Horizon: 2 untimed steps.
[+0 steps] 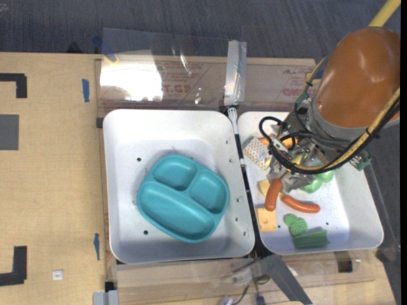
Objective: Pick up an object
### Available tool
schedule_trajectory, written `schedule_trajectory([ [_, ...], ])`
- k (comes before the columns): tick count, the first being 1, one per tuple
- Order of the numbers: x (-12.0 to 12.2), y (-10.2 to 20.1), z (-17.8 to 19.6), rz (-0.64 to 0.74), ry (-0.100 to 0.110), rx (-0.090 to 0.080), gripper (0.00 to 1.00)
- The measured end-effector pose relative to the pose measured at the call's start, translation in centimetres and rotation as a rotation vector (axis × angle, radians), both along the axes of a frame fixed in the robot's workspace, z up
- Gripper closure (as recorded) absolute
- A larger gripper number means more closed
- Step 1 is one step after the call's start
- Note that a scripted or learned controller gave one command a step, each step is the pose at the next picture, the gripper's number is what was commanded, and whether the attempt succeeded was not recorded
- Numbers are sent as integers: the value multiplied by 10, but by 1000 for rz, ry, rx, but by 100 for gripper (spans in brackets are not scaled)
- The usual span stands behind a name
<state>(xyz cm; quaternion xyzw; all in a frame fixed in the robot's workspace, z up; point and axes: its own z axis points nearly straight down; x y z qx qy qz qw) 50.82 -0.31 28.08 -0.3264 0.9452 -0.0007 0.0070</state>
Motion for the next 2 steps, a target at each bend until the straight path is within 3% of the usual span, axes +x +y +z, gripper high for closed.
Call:
schedule_trajectory([
  [1,84,27,31,160,4,-1,100],
  [2,86,28,44,158,-8,1,100],
])
